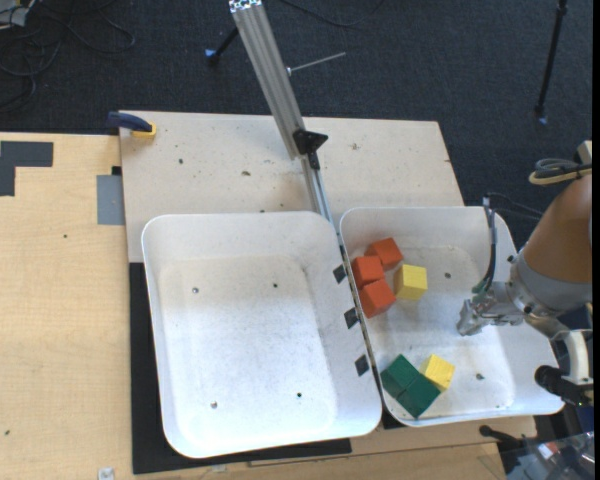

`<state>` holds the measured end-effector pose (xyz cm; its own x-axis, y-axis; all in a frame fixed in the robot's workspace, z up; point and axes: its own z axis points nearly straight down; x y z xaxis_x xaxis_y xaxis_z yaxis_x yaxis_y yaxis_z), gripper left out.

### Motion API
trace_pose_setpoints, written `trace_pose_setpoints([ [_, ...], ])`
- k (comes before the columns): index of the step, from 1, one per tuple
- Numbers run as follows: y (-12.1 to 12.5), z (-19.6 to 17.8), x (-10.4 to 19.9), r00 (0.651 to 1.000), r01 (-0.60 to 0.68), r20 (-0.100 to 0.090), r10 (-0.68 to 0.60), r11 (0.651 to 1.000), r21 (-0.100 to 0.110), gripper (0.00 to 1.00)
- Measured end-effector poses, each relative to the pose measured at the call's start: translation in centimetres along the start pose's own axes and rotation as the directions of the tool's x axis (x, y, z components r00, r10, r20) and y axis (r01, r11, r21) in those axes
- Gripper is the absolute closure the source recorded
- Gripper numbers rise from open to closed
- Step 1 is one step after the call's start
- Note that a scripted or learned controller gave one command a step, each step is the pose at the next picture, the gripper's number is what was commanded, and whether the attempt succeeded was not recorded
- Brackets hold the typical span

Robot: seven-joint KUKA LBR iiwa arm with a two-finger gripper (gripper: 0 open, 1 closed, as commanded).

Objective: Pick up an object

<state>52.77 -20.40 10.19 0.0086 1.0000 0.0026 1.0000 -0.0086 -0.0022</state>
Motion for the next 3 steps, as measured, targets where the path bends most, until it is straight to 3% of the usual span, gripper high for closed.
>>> trace_pose_setpoints([
  [1, -0.1, -6.2, 0.2, 1.0, 0.013, 0.003, -0.013, 1.0, -0.005, 1.0],
  [2, -0.1, -10.1, 0.1, 1.0, 0.009, 0.003, -0.009, 1.0, -0.004, 1.0],
  [3, 0.1, -11.2, 4.8, 1.0, 0.013, 0.0, -0.013, 1.0, -0.001, 1.0],
])
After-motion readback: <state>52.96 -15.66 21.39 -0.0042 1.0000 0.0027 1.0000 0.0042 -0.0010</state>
